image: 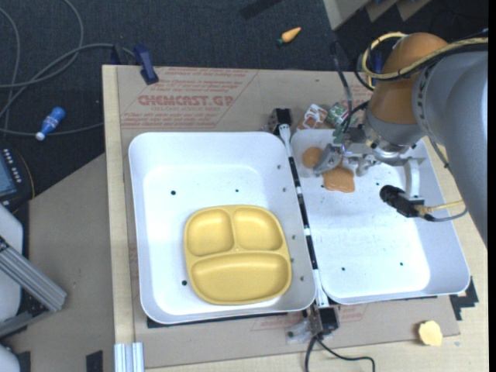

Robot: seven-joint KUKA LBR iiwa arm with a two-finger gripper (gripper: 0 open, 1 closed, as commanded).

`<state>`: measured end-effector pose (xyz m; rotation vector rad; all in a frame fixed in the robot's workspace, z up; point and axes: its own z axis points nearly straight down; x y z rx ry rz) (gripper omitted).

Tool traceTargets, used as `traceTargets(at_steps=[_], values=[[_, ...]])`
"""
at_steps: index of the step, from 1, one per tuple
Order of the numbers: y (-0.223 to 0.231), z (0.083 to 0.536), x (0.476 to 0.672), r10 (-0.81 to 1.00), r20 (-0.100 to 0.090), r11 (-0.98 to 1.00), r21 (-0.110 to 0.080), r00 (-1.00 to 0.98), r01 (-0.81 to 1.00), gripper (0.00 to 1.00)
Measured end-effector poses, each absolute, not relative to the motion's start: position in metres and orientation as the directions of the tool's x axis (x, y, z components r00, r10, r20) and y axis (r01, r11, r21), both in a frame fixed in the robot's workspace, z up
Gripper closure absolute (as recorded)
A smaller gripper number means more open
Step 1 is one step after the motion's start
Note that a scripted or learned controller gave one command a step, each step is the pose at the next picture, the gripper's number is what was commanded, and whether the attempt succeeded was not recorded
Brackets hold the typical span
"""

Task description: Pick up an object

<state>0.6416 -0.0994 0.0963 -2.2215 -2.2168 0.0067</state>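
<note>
Camera view: two bins (147, 177), one yellow tray (236, 253), one tool (345, 157).

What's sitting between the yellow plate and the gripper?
In the camera view, the black divider where the two bins meet lies between the yellow plate and the gripper.

The arm (457, 76) is smooth grey with an orange band (403, 84) — yellow and black cables (377, 53) loop at its twelve o'clock side.

Red print "CHEMCAST GP" on brown board (186, 91) behind bins; smaller lines unreadable.
</note>
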Motion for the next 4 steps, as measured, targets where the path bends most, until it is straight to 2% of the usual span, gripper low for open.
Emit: traceTargets(at_steps=[1,2,3,4], values=[[-0.093,0.084,0.648,1.0,-0.001,0.003,-0.016,-0.003,1.0,0.0],[-0.093,0.096,0.649,1.0,-0.001,0.003,-0.01,-0.003,1.0,1.0],[-0.093,0.095,0.649,1.0,-0.001,0.003,-0.01,-0.003,1.0,0.0],[-0.092,0.106,0.65,1.0,-0.002,0.004,-0.008,-0.004,1.0,1.0]])
